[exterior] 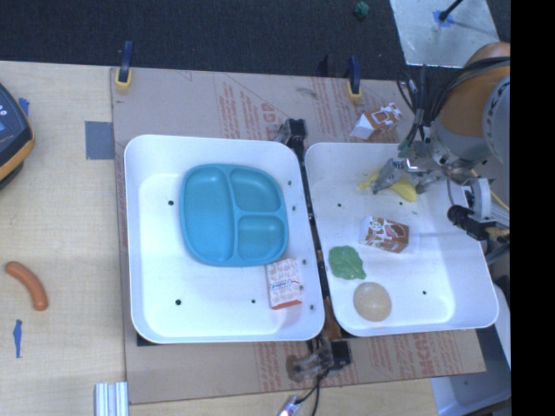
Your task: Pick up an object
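a grey kuka arm (473, 111) with an orange band reaches in from the right, its gripper (401, 170) low over the far part of the right bin (468, 315), its tips at a yellow banana-like piece (401, 189); whether they are released or clenched on it cannot be told from this angle.

two shallow white bins sit side by side. four loose things lie in the right one: the yellow piece directly at the gripper, one brown-and-white snack packet (385, 234) just nearer the camera than the gripper, one green leafy piece (347, 263) further toward the camera and to the left, and one pale round object (372, 302) beyond that, well apart from the gripper.

the left bin (139, 232), well to the gripper's left, holds two things: one blue three-compartment plate (232, 214) and one small red-and-white packet (284, 282) touching the plate's near corner.

outside the bins, a second brown-and-white packet (378, 123) lies on the cardboard just behind the gripper, and one toy sausage (28, 284) rests on the bench far to the left.
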`<action>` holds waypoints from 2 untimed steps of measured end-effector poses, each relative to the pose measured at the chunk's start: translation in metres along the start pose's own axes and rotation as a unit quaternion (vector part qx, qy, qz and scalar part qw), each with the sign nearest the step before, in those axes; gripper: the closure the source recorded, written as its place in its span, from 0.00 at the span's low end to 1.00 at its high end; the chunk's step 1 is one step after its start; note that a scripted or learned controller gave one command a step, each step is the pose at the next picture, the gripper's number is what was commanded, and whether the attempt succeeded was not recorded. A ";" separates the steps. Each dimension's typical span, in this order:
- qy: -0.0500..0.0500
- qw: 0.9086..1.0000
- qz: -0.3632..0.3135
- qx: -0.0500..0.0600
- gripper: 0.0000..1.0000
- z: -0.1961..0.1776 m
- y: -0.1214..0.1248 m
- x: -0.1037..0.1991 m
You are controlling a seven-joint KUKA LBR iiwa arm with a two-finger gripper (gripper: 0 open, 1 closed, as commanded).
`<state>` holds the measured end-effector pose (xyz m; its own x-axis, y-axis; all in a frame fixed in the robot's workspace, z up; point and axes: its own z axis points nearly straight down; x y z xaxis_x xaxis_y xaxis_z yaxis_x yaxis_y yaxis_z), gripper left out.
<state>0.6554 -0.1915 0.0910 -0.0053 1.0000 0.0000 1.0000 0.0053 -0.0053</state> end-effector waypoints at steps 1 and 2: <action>0.000 1.000 0.001 0.000 0.00 0.000 -0.072 0.032; 0.000 1.000 0.001 -0.002 0.00 -0.001 -0.016 0.039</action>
<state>0.6395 -0.1527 0.0923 -0.0033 1.0000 0.0006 1.0000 0.0033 -0.0016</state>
